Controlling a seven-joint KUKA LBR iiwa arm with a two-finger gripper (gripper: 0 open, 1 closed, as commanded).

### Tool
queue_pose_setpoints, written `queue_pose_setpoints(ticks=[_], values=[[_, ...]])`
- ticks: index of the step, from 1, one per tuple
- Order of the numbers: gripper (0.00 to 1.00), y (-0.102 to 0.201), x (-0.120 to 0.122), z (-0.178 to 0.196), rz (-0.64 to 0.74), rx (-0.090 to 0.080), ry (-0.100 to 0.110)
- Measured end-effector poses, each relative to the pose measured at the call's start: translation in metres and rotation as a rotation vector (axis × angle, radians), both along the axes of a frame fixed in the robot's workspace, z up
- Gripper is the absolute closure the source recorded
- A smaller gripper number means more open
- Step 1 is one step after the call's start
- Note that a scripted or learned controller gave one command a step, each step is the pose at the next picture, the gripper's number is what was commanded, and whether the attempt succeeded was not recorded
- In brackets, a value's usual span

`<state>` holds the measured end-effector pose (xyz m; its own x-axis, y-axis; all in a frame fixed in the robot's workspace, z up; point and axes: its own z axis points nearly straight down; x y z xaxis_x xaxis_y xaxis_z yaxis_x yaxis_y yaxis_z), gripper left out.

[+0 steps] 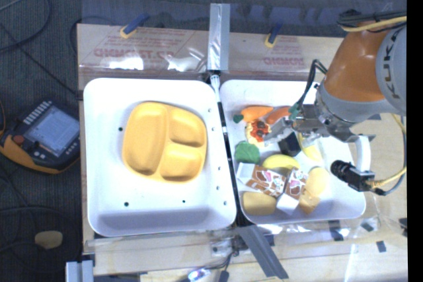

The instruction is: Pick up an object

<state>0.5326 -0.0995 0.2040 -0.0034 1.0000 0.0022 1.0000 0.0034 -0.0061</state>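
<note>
Dark carpet under a bench with two white bins; banana (280, 162) lying mid right bin (228, 142) among crowded toy food, gripper (291, 135) just above it, open or closed impossible to tell. Probably light, smooth, slippery; best pinched across the middle

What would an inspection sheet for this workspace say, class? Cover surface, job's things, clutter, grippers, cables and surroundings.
Surface: bench bearing two shallow white bins, left bin and right bin.
Job's things: yellow plastic banana, green toy vegetable, orange toy carrot, patterned small box piled in the right bin.
Clutter: yellow three-compartment tray in the left bin.
Grippers: two-finger gripper low over the pile.
Cables: black cables on the floor.
Surroundings: orange-edged handheld control pendant left of bench.
</note>
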Motion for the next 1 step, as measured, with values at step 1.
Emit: queue_pose_setpoints(ticks=[1], values=[[0.0, -0.0404, -0.0042, -0.0908, 0.083, 0.0, 0.0]])
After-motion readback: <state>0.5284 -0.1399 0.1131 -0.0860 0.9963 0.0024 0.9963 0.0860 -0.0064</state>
